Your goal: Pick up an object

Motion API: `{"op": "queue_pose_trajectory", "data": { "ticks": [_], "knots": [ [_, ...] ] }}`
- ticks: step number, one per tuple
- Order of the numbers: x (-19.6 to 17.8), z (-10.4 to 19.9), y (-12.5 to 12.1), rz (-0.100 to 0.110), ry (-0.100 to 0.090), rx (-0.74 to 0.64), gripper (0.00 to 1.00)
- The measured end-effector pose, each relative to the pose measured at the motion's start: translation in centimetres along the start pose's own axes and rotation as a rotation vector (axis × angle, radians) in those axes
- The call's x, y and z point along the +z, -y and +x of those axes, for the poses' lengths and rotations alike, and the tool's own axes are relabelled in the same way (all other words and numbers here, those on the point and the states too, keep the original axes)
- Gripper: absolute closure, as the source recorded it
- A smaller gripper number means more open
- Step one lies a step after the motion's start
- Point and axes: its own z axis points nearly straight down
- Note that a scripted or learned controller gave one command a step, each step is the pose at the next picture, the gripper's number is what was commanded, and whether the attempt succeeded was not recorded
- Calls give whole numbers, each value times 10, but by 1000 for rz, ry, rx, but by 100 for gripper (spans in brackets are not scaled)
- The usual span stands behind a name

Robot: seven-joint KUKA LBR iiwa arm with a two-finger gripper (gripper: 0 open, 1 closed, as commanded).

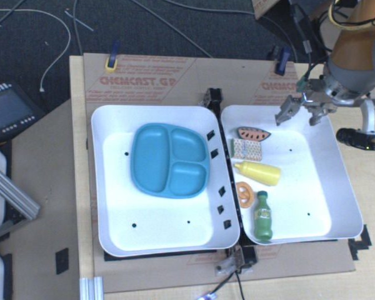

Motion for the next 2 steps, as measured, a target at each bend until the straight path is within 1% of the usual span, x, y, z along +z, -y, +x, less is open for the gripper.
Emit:
{"op": "queue_pose_trajectory", "data": {
  "ticks": [1, 2],
  "knots": [
    [63, -3, 3, 7, -1, 1, 0],
    [108, 3, 1, 5, -1, 0, 0]
  ]
}}
